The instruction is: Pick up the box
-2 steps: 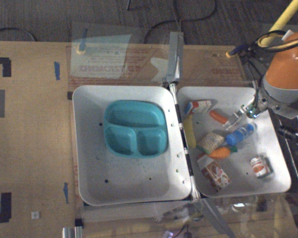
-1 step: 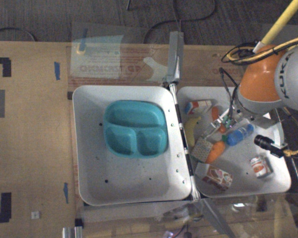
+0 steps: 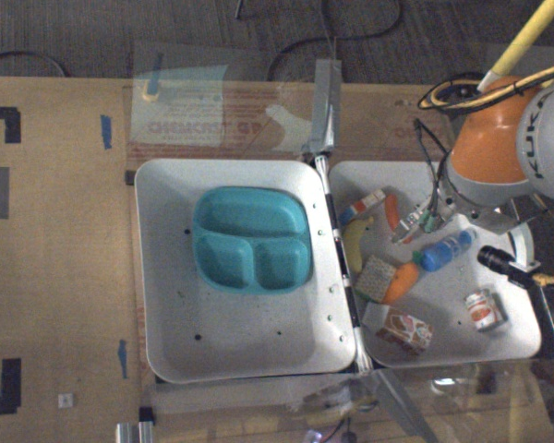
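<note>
Lighting: even, overhead, moderately bright. White bins [image 3: 157,275] reflect strongly, near washed-out. Shadows: soft, short, under the teal tray [image 3: 252,238]. Glare: pale sheen on clear plastic sheet [image 3: 180,109] at bench top. Focus: overall soft; small items grainy, labels unreadable. Floor beyond bench dim.

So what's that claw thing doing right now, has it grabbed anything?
Tool: it hangs over the right bin, above the blue bottle; whether it is open or closed cannot be told. The box lies apart, at the bin's near edge.
</note>
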